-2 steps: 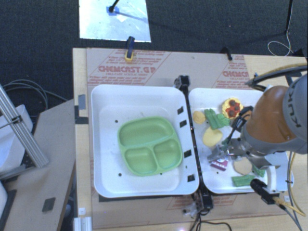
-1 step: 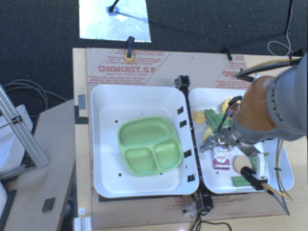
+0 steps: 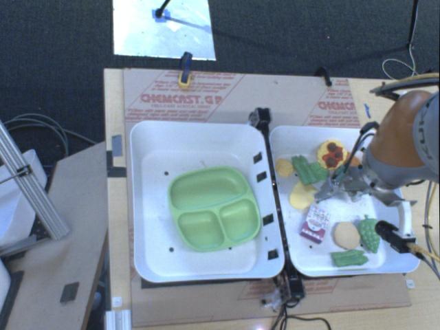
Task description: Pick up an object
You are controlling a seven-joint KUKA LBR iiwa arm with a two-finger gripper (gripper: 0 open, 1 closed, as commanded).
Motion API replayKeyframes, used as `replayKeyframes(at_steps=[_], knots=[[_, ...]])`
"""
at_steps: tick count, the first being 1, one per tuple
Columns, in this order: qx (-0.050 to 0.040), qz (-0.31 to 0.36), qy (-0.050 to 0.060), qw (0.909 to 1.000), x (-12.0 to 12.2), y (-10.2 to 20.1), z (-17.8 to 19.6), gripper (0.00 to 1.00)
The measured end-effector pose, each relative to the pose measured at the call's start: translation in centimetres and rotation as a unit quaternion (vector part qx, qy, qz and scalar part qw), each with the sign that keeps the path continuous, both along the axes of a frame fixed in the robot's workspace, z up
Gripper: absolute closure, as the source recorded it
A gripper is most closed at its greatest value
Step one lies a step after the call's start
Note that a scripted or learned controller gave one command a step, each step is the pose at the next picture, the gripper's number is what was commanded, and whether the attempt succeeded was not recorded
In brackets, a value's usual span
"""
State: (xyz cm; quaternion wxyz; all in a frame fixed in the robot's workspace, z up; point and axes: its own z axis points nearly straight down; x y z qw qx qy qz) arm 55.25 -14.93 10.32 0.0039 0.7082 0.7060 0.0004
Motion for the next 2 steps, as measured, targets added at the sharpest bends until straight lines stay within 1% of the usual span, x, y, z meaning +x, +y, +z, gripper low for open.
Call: replayKeyframes(at_steps=[1, 2], knots=[[0.0016, 0.005, -0.002, 1.0, 9.1, 0.3, -1.8, 0.0], [0.0026, 0.006, -0.001, 1.0, 10.6, 6.4, 4.0, 0.0]])
